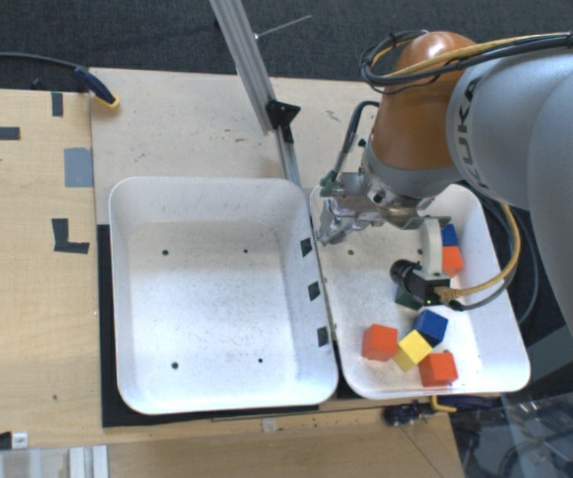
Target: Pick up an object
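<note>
My gripper (332,223) hangs over the far left corner of the right bin (495,366), close to the wall between the two bins. Nothing shows in its grasp. Near the bin's front lie an orange cube (380,343), a yellow cube (415,350), a blue cube (431,325) and another orange cube (438,367), clustered together. A small blue block (449,234) and an orange block (452,259) sit by the right wall, partly behind the wrist. The gripper is well apart from all of them.
The left bin (132,297) lies beside the right one, its walls touching it. A slanted metal bar (249,58) crosses above the bins' far edge. A black cable with a yellow-blue plug (97,88) lies at the far left.
</note>
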Available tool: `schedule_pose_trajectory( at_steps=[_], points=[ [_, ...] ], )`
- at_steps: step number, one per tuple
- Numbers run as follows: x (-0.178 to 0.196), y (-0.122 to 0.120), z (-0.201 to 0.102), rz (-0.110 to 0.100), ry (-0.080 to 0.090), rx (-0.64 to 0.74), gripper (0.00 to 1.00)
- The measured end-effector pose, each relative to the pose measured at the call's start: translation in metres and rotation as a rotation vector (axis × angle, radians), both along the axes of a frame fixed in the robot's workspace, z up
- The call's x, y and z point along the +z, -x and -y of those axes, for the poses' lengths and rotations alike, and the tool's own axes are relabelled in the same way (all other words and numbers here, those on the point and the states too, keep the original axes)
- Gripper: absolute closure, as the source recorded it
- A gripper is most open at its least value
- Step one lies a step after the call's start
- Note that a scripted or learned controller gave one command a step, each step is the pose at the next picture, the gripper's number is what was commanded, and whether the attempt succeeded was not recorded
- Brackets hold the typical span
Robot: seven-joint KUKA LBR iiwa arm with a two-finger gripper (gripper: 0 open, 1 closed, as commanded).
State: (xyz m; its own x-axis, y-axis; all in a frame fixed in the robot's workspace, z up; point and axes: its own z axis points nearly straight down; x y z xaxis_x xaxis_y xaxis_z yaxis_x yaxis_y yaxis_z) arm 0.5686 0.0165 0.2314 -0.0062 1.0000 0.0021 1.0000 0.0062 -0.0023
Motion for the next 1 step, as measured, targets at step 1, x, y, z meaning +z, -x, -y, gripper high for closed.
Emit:
schedule_pose_trajectory(
  at_steps=[1],
  points=[
    [-0.0039, 0.0350, -0.0407, -0.003, 0.001, -0.001, 1.00]
  ],
)
